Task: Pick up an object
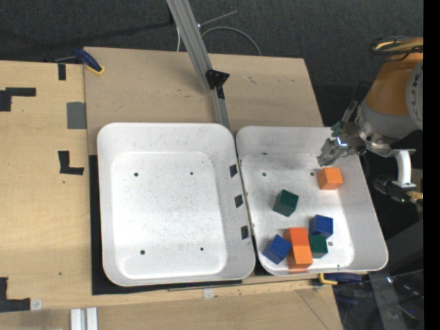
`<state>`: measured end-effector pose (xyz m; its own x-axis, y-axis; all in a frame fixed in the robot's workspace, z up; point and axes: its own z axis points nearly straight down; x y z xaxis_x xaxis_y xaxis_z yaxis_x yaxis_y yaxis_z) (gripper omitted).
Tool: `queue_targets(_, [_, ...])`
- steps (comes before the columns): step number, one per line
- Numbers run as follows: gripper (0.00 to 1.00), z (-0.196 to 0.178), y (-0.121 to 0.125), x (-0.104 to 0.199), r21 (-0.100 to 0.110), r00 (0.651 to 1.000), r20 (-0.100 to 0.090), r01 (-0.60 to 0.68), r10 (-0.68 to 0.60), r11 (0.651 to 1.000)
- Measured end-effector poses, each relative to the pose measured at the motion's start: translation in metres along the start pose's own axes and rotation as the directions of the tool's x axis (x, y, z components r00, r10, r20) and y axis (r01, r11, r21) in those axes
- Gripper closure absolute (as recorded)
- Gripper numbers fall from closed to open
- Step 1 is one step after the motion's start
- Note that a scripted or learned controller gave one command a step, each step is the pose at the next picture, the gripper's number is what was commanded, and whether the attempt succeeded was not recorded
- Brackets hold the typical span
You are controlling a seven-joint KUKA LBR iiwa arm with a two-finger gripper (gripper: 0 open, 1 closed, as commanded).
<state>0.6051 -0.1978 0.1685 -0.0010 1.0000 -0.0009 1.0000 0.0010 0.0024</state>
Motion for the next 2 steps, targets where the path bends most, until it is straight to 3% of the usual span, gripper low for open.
queue_targets(2, [1.00,-0.087,0.005,-0.001,-0.002,1.000,0.001,0.001,-0.001,1.000])
